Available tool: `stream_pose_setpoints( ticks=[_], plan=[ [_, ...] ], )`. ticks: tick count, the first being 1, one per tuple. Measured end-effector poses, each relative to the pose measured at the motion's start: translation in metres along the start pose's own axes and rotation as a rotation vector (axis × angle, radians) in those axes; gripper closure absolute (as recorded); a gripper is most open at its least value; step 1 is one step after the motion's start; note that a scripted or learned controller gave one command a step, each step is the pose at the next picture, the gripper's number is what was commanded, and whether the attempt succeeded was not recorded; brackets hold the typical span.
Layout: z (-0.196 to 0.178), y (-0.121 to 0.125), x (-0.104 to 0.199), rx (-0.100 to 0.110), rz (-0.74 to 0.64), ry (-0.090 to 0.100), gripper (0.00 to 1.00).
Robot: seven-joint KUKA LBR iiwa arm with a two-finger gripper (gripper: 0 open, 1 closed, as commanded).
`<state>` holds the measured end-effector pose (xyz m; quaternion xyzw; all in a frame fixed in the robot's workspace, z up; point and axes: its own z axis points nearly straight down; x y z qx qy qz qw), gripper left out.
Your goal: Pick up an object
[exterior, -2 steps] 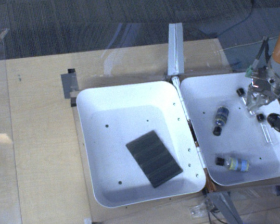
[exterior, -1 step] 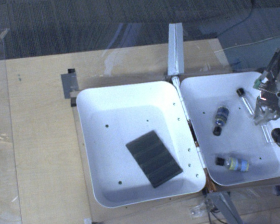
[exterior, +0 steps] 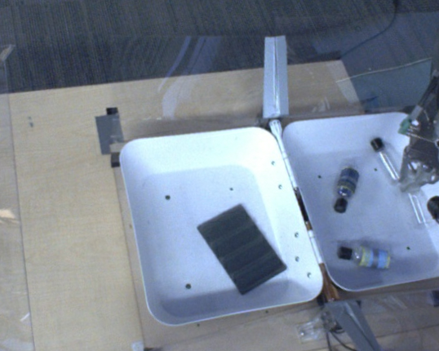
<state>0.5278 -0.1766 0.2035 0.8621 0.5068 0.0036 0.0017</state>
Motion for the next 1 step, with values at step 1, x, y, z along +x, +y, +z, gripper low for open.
stream_pose_setpoints(
  ticks=[1],
  plan=[
    [0.0491,-0.0620,0.0283,0.005,0.106,-0.003,1.00]
  ],
)
